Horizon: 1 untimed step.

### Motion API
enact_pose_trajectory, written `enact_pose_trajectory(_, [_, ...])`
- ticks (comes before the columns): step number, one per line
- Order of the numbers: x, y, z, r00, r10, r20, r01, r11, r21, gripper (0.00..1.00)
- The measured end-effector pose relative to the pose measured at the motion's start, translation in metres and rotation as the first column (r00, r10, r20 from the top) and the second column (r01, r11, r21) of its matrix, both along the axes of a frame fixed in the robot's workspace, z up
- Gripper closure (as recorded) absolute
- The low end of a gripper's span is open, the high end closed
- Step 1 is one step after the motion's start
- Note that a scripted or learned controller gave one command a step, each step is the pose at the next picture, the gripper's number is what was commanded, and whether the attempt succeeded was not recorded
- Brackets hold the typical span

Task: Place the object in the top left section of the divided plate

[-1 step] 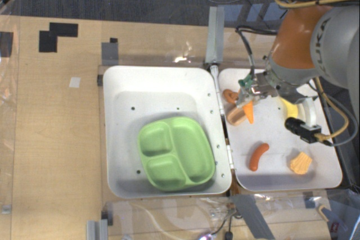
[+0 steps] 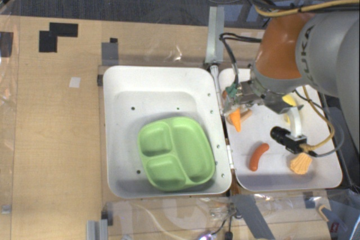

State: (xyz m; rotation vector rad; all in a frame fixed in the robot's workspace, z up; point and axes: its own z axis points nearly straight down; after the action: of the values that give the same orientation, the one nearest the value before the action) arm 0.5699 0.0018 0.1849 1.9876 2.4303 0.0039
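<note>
While hovering low by the left wall of the right bin, poises the gripper just above an orange toy carrot; cannot tell whether clenched or released. Finds the carrot in the right bin near a red sausage, apart from the green divided plate in the left bin.
</note>
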Motion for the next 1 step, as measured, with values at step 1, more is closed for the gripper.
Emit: enact_pose_trajectory(1, [0.0732, 0.0582, 0.0006, 0.991, -0.135, 0.001, 0.135, 0.991, 0.0, 1.0])
